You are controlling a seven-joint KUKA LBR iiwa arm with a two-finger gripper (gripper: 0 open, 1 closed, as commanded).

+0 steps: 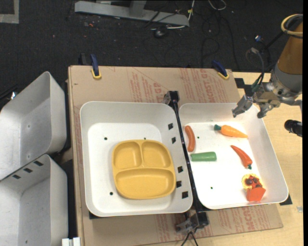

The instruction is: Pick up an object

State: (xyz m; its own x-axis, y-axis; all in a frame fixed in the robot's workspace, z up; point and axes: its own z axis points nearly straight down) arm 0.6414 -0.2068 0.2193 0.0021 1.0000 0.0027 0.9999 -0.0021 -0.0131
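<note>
Lowest in frame, an orange pepper is seen; the pincer is held open, empty, upper right above the carrot.

**Dark floor behind a cardboard-topped bench**

A black speckled floor fills the top, crossed by loose cables and a grey metal frame. Brown cardboard covers the bench, held by two blue-and-yellow clamps. Spare white bins stand left.
</note>
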